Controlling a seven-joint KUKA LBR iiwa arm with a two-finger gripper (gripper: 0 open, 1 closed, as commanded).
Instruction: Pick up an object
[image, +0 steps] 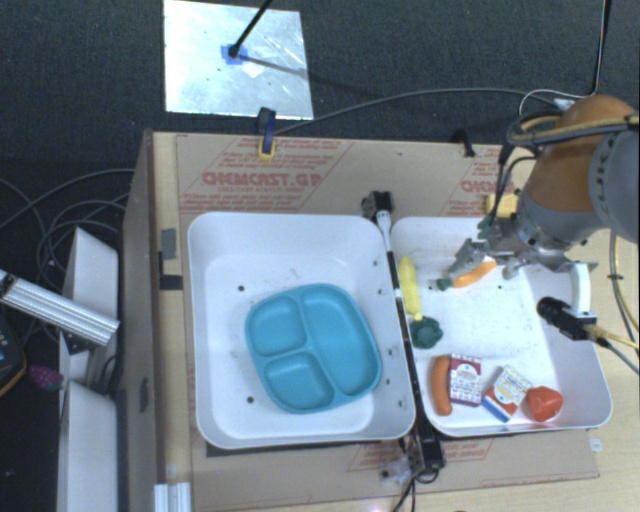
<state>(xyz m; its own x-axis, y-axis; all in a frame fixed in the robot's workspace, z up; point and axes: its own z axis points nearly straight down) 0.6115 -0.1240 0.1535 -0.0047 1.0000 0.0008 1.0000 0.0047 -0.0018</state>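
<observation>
My gripper (478, 262) hangs low over the back of the right bin (585, 395), under the grey arm with its orange band (575, 120). A small orange carrot-like piece (474, 273) lies right at its tip, touching or nearly touching it. I cannot see whether the piece is gripped. Further objects lie in this bin: a yellow corn cob (408, 286) along the left wall, a green broccoli piece (426, 331), an orange-red sausage (441, 384), a red-and-white box (465, 380), a white-and-blue box (505, 390) and a red tomato-like piece (543, 403).
The left bin (225, 250) holds a blue compartment plate (312, 346). A black clamp (379, 205) sits where the two bins meet at the back. Cables run over the cardboard behind the bins. A black fitting (558, 317) juts from the arm over the right bin.
</observation>
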